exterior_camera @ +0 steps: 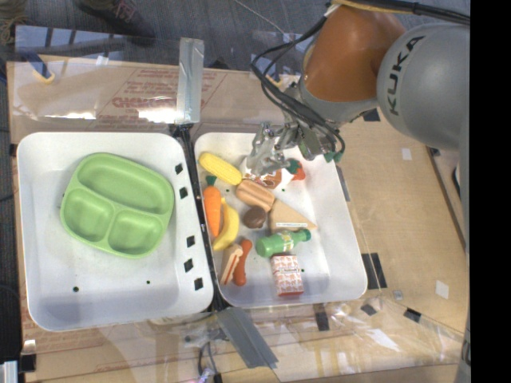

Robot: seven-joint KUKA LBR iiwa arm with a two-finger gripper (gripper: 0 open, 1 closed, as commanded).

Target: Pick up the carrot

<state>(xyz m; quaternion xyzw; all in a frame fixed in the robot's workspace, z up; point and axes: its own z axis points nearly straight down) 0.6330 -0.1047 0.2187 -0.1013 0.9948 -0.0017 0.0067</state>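
Orange and upright along the left wall of the right bin (339, 238) lies the carrot (212, 211), its green top toward the far end. Touching its right side is a banana (228, 227), and just beyond its top lies a corn cob (219, 168). Near the front are a hot dog (235, 263), a green bottle (282, 242) and a red-and-white carton (287, 275). Toward the middle sit a sandwich wedge (289, 216) and a bread roll (255, 192). The gripper (270, 156) hangs over the far part of this bin, apart from the carrot; whether it is spread or pressed together I cannot tell. In the left bin (48, 286) rests a green divided plate (118, 204).
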